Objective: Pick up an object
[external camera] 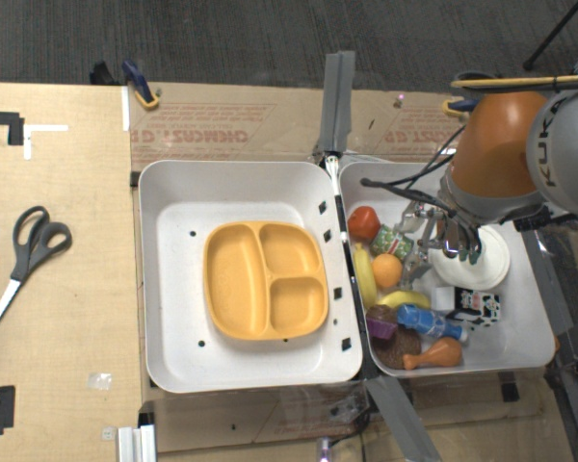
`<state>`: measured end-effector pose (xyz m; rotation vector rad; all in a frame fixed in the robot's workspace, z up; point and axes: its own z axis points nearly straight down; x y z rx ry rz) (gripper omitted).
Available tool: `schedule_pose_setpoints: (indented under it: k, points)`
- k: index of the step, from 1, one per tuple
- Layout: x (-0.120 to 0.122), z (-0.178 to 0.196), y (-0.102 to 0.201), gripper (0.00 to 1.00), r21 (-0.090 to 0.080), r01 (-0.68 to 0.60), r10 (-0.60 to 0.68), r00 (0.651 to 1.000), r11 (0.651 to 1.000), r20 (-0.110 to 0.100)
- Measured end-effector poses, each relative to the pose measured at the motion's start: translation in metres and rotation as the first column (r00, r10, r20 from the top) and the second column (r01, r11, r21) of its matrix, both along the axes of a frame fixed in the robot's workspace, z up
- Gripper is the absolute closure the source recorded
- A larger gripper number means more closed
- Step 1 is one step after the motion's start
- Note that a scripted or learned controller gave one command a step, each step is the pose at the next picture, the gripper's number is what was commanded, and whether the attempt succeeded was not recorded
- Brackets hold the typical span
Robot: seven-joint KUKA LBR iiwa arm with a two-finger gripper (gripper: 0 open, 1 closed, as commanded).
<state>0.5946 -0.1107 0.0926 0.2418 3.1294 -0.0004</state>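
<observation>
**Arm low over a crowded right bin, nothing clearly gripped**

The toys are heaped along the left wall of the right bin (525, 349), likely so any descent there meets something to take; the left bin (164, 287) bears just a yellow tray (267, 279), plausibly a drop spot. In the heap: a tomato (363, 222) at the top, a banana (365, 275) along the wall, an orange (386, 270) beside it, a purple piece (380, 321), a blue piece (433, 323), and a brown drumstick (432, 354) lowest; a white disc (482, 266) lies right of them.

The gripper (441, 243) hangs over the bin's middle, between the orange and the disc; its metal parts blur into cables, so I cannot tell how its fingers stand, nor whether it touches anything; no toy shows between them. The orange and a green packet (393, 240) lie nearest, just left of it; either seems the likely target. Scissors (24, 253) lie well apart on the bench.
</observation>
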Motion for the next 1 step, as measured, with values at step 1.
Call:
schedule_pose_setpoints:
  k: [1]
  points:
    - [-0.0304, 0.0003, -0.0630, 0.00, 0.000, 0.093, -0.093, 0.996, 0.996, 0.000]
